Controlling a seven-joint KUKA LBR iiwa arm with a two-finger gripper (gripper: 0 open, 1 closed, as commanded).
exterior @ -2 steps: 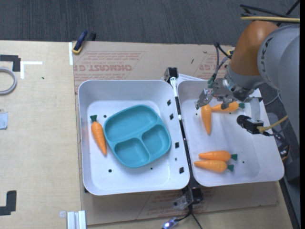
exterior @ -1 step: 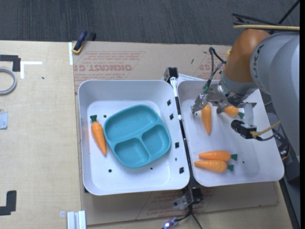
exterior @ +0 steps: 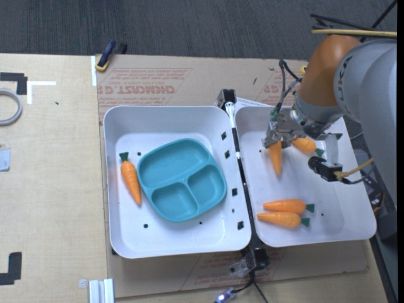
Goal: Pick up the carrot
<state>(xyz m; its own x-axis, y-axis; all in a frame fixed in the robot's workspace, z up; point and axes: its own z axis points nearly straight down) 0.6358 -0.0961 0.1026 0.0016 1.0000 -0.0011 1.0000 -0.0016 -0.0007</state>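
**Carrot hanging from the gripper over the right bin**

From my station I see the arm (exterior: 353, 74) reaching in over the right bin (exterior: 353, 223), its orange band sitting above the wrist. The gripper (exterior: 278, 136) is over the upper part of that bin, close to the wall it shares with the left bin (exterior: 113, 188). A carrot (exterior: 276, 158) hangs from it, thick end up between the fingers and tip pointing down toward the bin floor, so I read the jaws as clamped on it. Whether the tip touches the floor I cannot make out.

I will take the right bin as my reference for everything else. Inside it, just beside the gripper on the side away from the left bin, another carrot (exterior: 304, 146) lies partly under the wrist. Toward the bin's near edge, two more carrots (exterior: 285, 212) lie side by side, touching or nearly so, green tops pointing away from the left bin.

Across the shared wall, the left bin holds a blue divided plate (exterior: 182, 179) with three compartments, tilted relative to the bin's sides. Beyond the plate, on the side farthest from the right bin, one further carrot (exterior: 130, 180) lies on the bin floor just beside the plate's rim, green top toward the far wall.
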